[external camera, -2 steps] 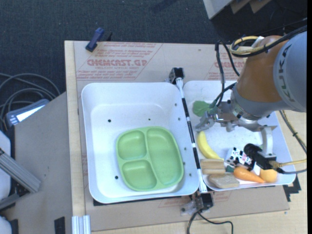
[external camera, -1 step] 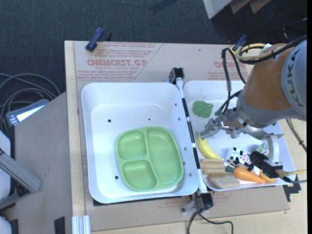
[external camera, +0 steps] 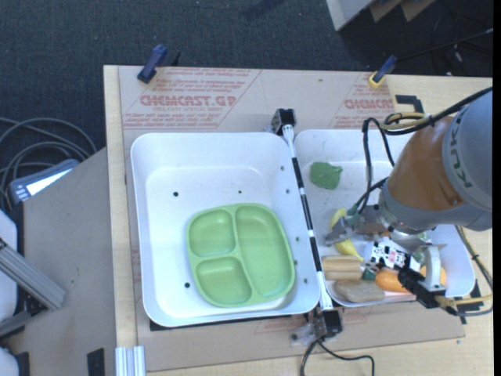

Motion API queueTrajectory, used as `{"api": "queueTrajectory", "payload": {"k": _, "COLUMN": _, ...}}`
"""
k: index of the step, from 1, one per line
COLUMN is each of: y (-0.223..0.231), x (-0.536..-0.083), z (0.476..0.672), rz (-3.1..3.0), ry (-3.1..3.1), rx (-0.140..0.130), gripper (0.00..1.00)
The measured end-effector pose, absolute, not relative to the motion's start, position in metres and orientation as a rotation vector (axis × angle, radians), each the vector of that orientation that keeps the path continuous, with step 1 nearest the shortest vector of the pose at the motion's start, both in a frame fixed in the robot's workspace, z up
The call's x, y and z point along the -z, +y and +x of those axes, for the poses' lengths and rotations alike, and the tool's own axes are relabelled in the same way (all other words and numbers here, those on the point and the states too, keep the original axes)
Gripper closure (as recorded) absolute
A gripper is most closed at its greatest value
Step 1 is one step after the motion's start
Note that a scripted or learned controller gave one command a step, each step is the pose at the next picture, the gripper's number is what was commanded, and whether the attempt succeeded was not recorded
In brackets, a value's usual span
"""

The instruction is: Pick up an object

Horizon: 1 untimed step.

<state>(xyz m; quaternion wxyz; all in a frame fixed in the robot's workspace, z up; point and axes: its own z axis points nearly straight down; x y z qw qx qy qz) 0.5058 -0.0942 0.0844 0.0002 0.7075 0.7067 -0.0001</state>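
The right bin [external camera: 344,143] holds a small green object [external camera: 326,175] near its back left. Toward its front lie a yellow banana-like piece [external camera: 343,247], a tan cylinder [external camera: 342,268], an orange piece [external camera: 389,280] and a beige flat piece [external camera: 358,291]. My gripper [external camera: 374,243] reaches down into the right bin just right of the yellow piece and above the tan cylinder. The grey and orange arm [external camera: 430,175] covers the bin's right half. I see nothing clearly between the fingers.
In the left bin [external camera: 156,163] sits a green compartment tray [external camera: 239,253]. A black rail [external camera: 301,202] divides the two bins. Blue [external camera: 151,63] and yellow [external camera: 381,70] clamps sit at the bench's back edge. Cables [external camera: 383,124] loop above the arm.
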Motion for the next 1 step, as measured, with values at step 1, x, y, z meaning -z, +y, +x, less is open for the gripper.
{"api": "queueTrajectory", "payload": {"k": 1, "y": -0.0938, "x": -0.094, "z": 0.5059, "rz": 2.222, "ry": 2.219, "rx": 0.0, "gripper": 1.0}}
